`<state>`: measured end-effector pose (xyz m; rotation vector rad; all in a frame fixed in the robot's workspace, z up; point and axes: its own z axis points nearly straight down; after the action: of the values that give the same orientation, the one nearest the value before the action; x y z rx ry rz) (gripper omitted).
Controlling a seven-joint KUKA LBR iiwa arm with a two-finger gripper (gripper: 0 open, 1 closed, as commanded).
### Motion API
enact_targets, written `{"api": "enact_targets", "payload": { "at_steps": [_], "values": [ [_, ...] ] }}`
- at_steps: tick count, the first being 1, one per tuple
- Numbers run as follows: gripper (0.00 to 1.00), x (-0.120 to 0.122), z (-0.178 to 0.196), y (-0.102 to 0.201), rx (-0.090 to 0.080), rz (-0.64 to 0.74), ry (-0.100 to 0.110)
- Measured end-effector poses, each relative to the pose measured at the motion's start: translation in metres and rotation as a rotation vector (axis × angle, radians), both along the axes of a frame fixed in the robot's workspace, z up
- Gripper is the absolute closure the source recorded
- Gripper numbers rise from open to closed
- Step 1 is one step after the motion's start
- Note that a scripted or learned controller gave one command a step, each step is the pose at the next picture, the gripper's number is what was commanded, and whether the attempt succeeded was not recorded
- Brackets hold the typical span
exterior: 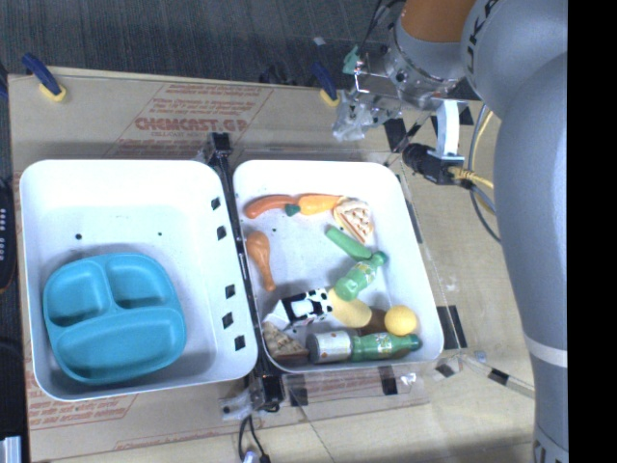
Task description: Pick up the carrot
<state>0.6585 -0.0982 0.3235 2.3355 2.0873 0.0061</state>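
Observation:
The carrot (322,204) is orange with a small green end and lies flat near the far wall of the right bin (416,249). Its left end meets a reddish sausage (269,205), and its right end touches a slice of pizza (358,220). My gripper (353,123) hangs above the bench just beyond the right bin's far rim, up and slightly right of the carrot and well apart from it. Nothing is seen in the gripper.
The right bin also holds a drumstick (260,258), green bottles (359,278), a lemon (401,320), a dark can (331,346) and a black-and-white toy (308,306). A blue divided tray (114,313) sits in the left bin (39,191). Cables (453,167) hang by the right bin's far right corner.

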Motion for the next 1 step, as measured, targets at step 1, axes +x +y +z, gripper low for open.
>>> {"api": "enact_targets", "payload": {
  "at_steps": [1],
  "values": [
    [1.00, -0.0694, -0.0311, -0.0313, 0.001, 0.428, 0.018]
  ]
}}
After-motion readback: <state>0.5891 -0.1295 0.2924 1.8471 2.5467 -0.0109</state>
